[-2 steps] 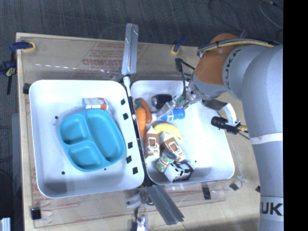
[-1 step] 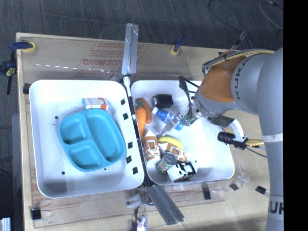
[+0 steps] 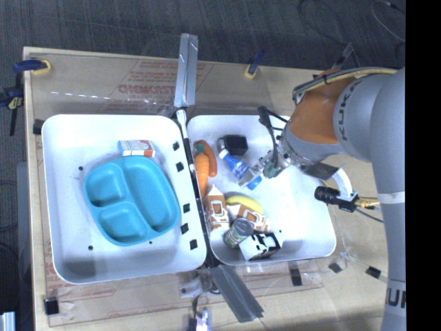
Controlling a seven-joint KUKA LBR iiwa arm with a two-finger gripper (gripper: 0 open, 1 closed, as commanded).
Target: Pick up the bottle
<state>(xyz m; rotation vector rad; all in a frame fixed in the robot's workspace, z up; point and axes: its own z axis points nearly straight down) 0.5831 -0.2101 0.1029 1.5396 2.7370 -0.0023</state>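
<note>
Two shallow white bins sit side by side on a bench over dark flooring. In the right bin [image 3: 313, 236], the bottle [image 3: 238, 168], clear with a blue cap, lies on its side near the centre, a black block [image 3: 235, 144] at its twelve o'clock and a carrot [image 3: 202, 169] at its nine. The gripper [image 3: 265, 169] hangs just at the bottle's three o'clock, touching or nearly so; whether its jaws are spread or closed cannot be told. A good grasp would probably straddle the bottle's body across its narrow width, clear of the block.
</note>
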